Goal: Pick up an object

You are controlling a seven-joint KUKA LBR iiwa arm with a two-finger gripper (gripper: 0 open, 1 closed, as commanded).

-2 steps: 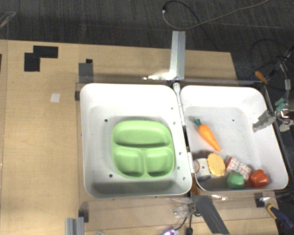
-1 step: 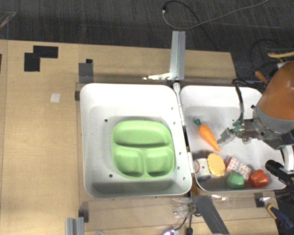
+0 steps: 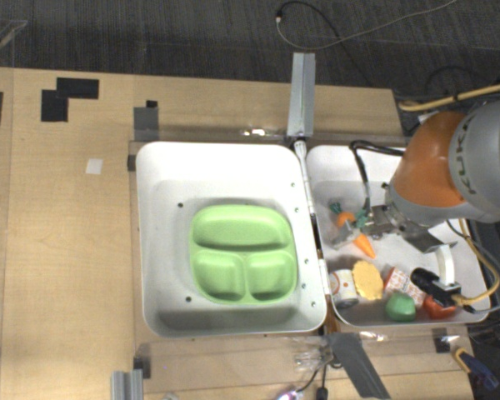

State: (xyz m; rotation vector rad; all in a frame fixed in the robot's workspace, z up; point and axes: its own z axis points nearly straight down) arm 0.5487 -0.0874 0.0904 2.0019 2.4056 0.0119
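camera view: left bin (image 3: 154, 223) holds a green tray (image 3: 242, 252); jaws' state unclear.

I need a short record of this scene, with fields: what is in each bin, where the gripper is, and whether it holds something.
left bin: one green divided tray, lying flat
right bin: small items along the near side: orange carrot, yellow piece, green ball, red item
gripper: low in the right bin, just above the carrot
fingers: too hidden to judge
holding: nothing seen held
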